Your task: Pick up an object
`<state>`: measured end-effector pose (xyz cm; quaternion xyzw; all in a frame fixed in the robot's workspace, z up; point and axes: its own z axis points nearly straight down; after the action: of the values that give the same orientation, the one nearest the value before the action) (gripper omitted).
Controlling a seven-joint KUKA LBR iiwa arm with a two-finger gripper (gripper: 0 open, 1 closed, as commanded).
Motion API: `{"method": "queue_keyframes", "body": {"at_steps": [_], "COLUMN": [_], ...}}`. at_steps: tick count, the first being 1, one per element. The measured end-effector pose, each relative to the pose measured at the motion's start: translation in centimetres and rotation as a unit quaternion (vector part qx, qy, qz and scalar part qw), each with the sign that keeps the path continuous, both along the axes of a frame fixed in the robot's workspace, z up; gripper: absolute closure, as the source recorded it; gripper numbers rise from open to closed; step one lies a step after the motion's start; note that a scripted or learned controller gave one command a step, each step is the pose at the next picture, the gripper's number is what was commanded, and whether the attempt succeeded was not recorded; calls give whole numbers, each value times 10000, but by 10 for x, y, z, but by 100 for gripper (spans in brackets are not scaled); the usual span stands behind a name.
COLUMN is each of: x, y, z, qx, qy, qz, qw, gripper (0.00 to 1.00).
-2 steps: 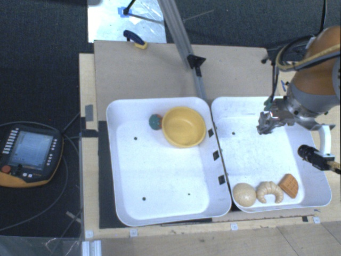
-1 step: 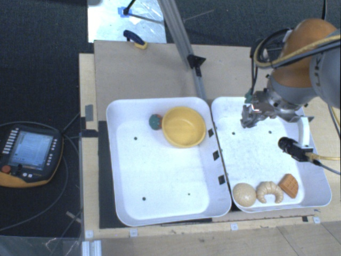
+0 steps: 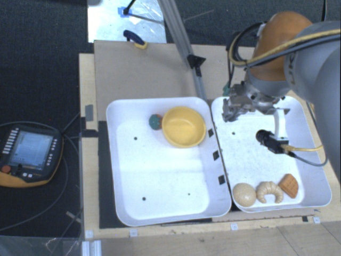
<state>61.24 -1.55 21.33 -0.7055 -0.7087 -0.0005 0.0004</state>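
- Dark carpet surrounds a cardboard-topped bench bearing two white bins side by side; a teach pendant lies on the floor at 9 o'clock.
- Left bin: a yellow bowl near its 1 o'clock corner, a small green ball touching the bowl's 9 o'clock side.
- Right bin: a pale round bun, a croissant and a brown waffle piece in a row along its 6 o'clock edge.
- The gripper hangs over the right bin's 11 o'clock corner, well apart from the pastries; whether its jaws are open or closed cannot be told, and nothing is seen in them.
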Motion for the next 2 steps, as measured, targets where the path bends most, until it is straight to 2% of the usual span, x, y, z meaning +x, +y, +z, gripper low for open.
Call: {"method": "queue_keyframes", "body": {"at_steps": [1, 2], "x": [13, 37], "y": [49, 99], "z": [-2, -5], "qx": [0, -1], "qy": [-4, -1], "qz": [-1, -4], "qw": [10000, 10000], "gripper": [100, 100]}}
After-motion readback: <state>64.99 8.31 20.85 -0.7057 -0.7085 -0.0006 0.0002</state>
